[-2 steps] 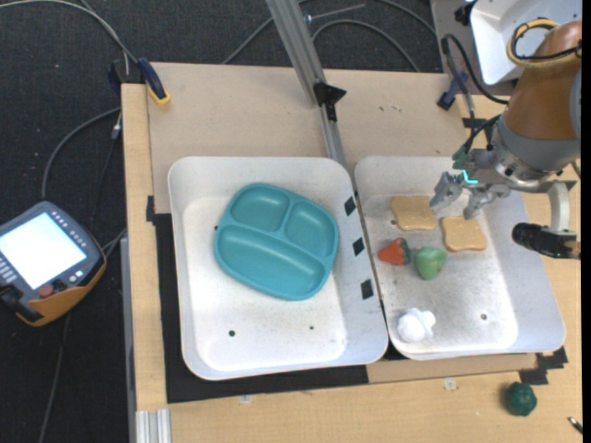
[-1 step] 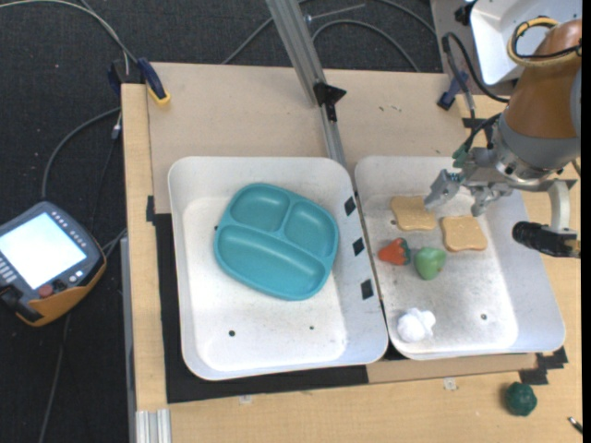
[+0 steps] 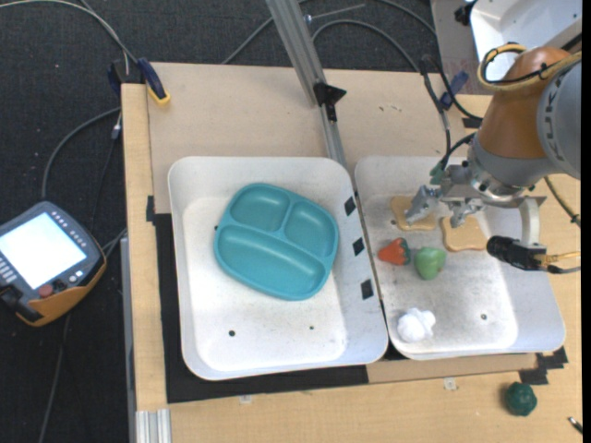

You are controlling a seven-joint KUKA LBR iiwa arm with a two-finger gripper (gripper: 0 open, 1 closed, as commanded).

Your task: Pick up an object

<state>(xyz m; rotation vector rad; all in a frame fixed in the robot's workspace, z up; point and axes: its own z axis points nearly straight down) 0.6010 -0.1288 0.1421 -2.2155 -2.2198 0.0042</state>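
Hovering low over the right bin, the gripper stood with its fingers spread and nothing between them. Two tan flat pieces lay closest to it: one just beside its left finger, the other just below its right finger. A red object and a green object lay near, below the gripper and touching each other; a white object lay well apart, further below. A teal divided plate occupied the left bin, well to the gripper's left.

Recommended procedure: select a single target, centre the fingers either side of it, descend until the fingertips bracket it, then close. The flat tan pieces probably offered little grip height; the rounder green object was judged the easier pick.
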